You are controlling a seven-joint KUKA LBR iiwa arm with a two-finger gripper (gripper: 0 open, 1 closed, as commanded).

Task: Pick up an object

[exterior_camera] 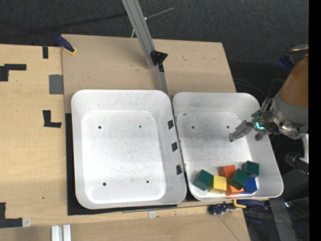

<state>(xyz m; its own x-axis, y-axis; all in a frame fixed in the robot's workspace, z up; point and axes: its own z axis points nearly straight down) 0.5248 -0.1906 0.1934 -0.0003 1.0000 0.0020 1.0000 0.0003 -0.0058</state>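
Note:
Several small blocks lie clustered in the front corner of the right bin [200,134]: a green one [203,179], a yellow one [219,184], an orange one [228,170], a dark green one [241,178], another green one [251,167] and a blue one [251,186]. My gripper [245,136] hangs over the right side of this bin, behind the cluster and apart from it. Its fingers [237,132] are spread open and hold nothing.
The left bin [85,134] sits beside the right one, rims touching. A slanted metal pole [143,29] rises behind the bins. The grey arm with its orange band [296,92] comes in from the right edge.

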